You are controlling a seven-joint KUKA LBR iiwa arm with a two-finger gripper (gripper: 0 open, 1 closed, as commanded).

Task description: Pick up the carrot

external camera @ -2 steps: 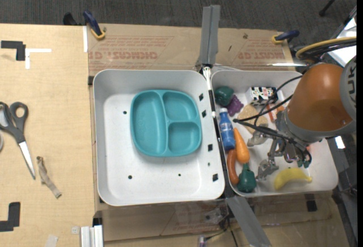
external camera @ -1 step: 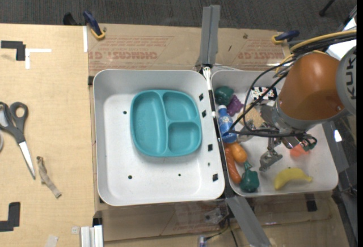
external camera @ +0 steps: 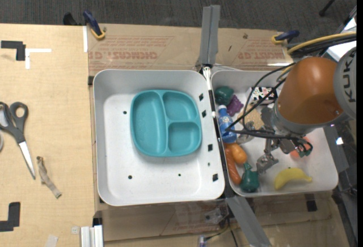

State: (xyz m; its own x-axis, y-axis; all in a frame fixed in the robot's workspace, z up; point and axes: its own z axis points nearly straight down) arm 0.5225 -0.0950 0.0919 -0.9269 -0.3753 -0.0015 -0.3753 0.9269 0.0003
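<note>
The long orange carrot (external camera: 232, 170) lies ungrasped by the right white bin's (external camera: 323, 182) left wall, with the gripper (external camera: 266, 162) nearby, its grip state impossible to tell.

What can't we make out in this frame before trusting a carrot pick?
- Gripper: camera view, small and dark against clutter; open or shut cannot be told.
- Carrot: lies at the right bin's left wall; its upper end is hidden under an orange toy.
- Toys in the bin's middle: the arm's orange band and cables cover them.
- Small items near the bin's top: too small to identify.
</note>
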